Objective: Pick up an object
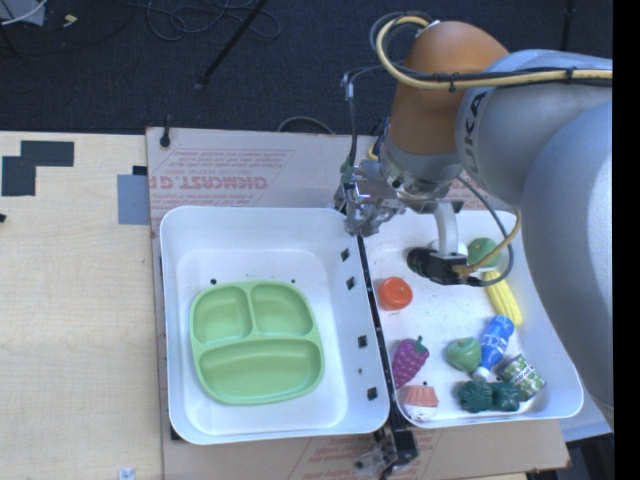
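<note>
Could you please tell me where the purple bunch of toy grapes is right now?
The purple bunch of toy grapes lies in the right white bin, near its left wall, below the orange toy tomato.

Glossy plastic green tray (257,356) (smooth) in a white matt bin (180,268).

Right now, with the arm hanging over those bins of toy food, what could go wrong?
The gripper sits over the divider between the bins, so going straight down it might hit the wall, not a toy. The toys crowd together at the near corner: the blue bottle touches its neighbours, so a grab there may nudge or catch two.
</note>
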Tool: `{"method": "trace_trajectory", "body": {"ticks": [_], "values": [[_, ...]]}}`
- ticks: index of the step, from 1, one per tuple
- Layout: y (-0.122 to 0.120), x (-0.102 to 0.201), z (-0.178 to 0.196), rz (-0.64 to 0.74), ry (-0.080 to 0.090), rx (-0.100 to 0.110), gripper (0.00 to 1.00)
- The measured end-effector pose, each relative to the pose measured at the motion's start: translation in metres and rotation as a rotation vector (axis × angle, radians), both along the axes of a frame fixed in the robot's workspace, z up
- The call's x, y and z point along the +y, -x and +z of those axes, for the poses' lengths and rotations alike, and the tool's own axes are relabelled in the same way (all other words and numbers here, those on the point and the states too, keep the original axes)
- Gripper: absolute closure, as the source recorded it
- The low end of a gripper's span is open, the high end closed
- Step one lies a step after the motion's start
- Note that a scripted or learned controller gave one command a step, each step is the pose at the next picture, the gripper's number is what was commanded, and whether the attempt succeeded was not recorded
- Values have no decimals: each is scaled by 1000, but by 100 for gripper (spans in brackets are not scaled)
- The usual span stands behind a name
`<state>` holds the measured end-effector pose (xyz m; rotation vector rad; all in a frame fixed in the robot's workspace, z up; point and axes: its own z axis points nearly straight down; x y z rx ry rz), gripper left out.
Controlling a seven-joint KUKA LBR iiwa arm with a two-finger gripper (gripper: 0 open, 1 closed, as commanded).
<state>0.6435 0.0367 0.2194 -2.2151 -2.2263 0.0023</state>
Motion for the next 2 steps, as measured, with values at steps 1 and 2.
{"method": "trace_trajectory", "body": {"ticks": [1, 2], "values": [[-3, -6, 0, -5, 0, 0, 100], [2, -7, -2, -6, 1, 3, 100]]}}
